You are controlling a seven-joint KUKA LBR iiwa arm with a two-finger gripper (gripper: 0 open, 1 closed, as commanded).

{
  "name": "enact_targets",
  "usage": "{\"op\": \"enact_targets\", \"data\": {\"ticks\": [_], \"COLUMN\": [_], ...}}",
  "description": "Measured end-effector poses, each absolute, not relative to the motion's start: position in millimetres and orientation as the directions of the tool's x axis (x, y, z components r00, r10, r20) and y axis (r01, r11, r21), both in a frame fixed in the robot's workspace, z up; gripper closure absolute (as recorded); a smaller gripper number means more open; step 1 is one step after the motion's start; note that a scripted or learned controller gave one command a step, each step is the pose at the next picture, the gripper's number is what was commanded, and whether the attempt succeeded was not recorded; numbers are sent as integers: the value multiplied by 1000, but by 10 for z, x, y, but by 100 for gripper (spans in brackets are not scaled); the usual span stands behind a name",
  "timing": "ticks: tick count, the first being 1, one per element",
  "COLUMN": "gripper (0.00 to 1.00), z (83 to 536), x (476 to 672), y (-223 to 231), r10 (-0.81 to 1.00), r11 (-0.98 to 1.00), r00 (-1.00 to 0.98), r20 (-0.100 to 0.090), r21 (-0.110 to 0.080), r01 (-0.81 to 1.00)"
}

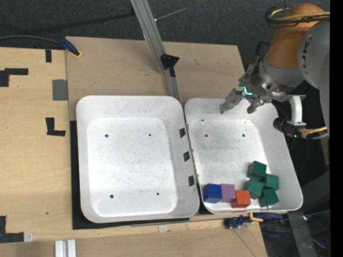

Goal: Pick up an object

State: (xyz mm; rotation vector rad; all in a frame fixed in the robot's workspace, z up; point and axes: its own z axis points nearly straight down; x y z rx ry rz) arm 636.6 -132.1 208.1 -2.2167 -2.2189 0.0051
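Coloured blocks (244, 189) are sitting at six o'clock from my gripper (238, 106), which is hanging spread open, holding nothing.

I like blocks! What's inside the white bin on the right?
The right bin holds a blue block, a purple block, an orange block and green blocks, bunched at its near end. Anything beneath them is hidden.

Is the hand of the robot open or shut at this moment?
Open. The hand hangs over the far edge of the right bin with its two fingers spread apart and nothing between them.
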Motion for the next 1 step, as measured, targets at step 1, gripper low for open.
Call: {"op": "enact_targets", "data": {"ticks": [1], "gripper": [0], "z": [2111], "x": [6376], "y": [-1323], "r10": [1000], "r11": [2], "r00": [-2], "r20": [0], "r21": [-1], "r01": [1000]}}
